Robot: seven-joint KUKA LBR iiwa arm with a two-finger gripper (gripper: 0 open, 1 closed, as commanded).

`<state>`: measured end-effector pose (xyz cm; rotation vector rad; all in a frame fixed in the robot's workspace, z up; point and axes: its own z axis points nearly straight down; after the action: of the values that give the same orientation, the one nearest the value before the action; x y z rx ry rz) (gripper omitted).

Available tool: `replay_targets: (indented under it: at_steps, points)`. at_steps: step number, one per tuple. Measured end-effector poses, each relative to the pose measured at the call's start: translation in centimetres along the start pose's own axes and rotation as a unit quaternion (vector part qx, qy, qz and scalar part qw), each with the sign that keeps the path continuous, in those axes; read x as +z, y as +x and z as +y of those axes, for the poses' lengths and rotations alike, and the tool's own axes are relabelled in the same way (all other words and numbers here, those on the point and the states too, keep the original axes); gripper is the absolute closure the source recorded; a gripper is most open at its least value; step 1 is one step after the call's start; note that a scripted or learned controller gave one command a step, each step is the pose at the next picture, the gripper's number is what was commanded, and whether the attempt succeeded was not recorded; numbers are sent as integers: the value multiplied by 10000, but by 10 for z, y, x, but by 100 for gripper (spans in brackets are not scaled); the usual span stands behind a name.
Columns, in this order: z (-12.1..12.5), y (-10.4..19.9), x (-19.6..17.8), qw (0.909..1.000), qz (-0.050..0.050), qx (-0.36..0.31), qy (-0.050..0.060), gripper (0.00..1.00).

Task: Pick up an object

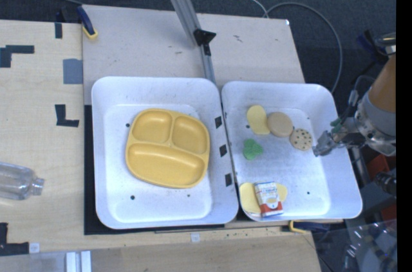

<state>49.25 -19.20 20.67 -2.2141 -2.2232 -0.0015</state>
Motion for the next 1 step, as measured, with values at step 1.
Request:
replay_targets:
  at_steps: [1]
  points:
    - [59, 31, -1, 10000, -13, -15, -20, 100]
